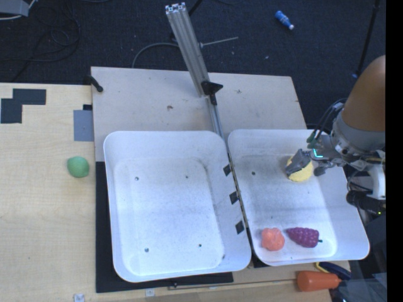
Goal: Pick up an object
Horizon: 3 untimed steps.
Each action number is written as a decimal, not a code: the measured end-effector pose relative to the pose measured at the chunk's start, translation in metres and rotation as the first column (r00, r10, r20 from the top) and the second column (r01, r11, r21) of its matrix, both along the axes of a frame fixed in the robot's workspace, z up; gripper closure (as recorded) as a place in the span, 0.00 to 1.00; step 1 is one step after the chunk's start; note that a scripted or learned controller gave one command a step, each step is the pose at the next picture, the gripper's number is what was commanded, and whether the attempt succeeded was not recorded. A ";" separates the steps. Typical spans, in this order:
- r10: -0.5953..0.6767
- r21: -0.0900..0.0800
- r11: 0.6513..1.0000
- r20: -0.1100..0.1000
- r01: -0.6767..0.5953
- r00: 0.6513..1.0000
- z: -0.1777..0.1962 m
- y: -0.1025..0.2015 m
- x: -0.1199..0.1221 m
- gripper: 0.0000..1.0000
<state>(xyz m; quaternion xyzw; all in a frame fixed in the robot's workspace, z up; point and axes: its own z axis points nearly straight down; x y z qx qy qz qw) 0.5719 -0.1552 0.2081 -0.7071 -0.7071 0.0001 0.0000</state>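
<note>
End effector touching yellow object

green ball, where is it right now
The green ball sits on the wooden bench top at the camera view's left, outside both bins, just left of the left bin.

A green ball lies on the pale wooden bench, just left of the left bin's edge. A slanted metal rail runs from the dark floor down to the board behind the bins. A small blue thing lies on the floor near the top edge. An orange tool handle sticks out at the bench's front right corner.
</note>
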 end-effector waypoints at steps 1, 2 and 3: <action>0.000 0.000 1.000 0.000 0.000 1.000 0.000 0.000 0.000 0.00; 0.001 0.001 1.000 -0.004 -0.001 1.000 -0.044 0.006 -0.001 0.00; 0.001 0.001 1.000 -0.006 -0.001 1.000 -0.106 0.008 0.001 0.00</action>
